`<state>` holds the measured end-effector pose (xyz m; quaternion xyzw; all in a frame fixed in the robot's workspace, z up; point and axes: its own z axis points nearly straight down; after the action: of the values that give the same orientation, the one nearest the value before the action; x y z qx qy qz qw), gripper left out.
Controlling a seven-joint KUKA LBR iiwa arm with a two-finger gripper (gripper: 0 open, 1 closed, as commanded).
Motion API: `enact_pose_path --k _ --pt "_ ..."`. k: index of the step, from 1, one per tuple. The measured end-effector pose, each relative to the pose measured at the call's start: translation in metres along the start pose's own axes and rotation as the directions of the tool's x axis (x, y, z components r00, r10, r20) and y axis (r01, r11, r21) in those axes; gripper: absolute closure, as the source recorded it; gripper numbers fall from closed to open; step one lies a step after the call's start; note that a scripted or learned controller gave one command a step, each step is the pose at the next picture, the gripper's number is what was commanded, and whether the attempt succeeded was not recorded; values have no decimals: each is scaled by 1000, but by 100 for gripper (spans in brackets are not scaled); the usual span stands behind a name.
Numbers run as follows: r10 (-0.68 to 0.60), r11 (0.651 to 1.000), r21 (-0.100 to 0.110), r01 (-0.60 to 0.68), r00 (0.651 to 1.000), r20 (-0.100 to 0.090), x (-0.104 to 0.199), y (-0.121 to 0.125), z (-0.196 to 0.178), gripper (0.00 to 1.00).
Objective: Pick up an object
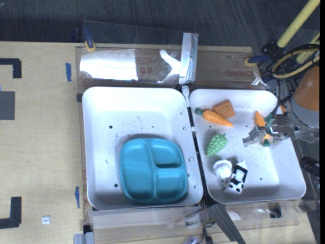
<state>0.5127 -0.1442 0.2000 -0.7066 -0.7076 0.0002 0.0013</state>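
Several small toys lie in the right white bin (292,179); nearest my pincer (258,134) is an orange piece (259,119) just beside it. Whether my pincer is apart or together, I cannot tell. Judging so, lifting remains undone. Left of that bin, a teal divided plastic tray (152,170) rests.

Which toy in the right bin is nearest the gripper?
The small orange piece right beside the gripper, near the right bin's right wall. The carrot, green toy and cow lie farther left or below.

The arm (309,98) is cut by the right edge; a small orange thing (260,119) beside the gripper (256,136) is unclear.
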Motion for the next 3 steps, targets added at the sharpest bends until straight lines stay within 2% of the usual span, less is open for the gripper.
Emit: enact_pose_path --k 1,2,3 --pt "-65 998 -2 65 998 1 8 72 18 0" --pt "-171 985 -6 171 985 4 15 156 112 0" --pt "-681 732 -2 681 732 5 -54 116 113 0"
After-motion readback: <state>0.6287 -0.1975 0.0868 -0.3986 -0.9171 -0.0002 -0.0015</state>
